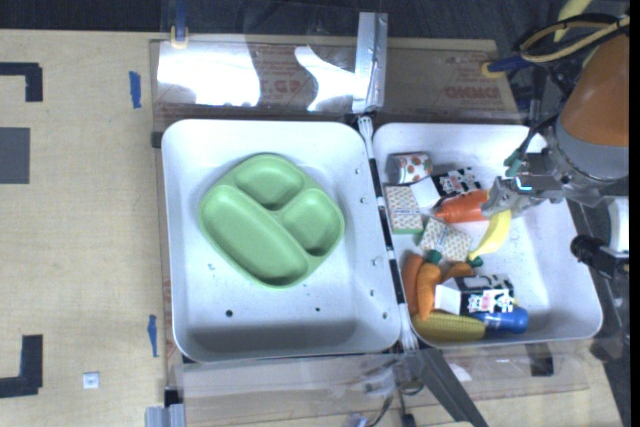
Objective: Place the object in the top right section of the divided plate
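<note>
1. The gripper (512,187) hangs low over the right bin (570,305), its tip just above the banana (492,231); whether its fingers are spread or pressed together cannot be told.
2. Crowding the tip: an orange carrot-like piece (462,208) touches the banana's upper end, and a black-and-white carton (452,182) lies just beyond it.
3. Further off lie checkered packets (404,208), another carrot (425,283), a corn cob (447,326) and a blue-capped bottle (495,315).
4. The banana is yellow, curved, and lies slantwise among the clutter.
5. The green divided plate (272,218) sits in the left bin (200,315), well apart from the gripper.
</note>
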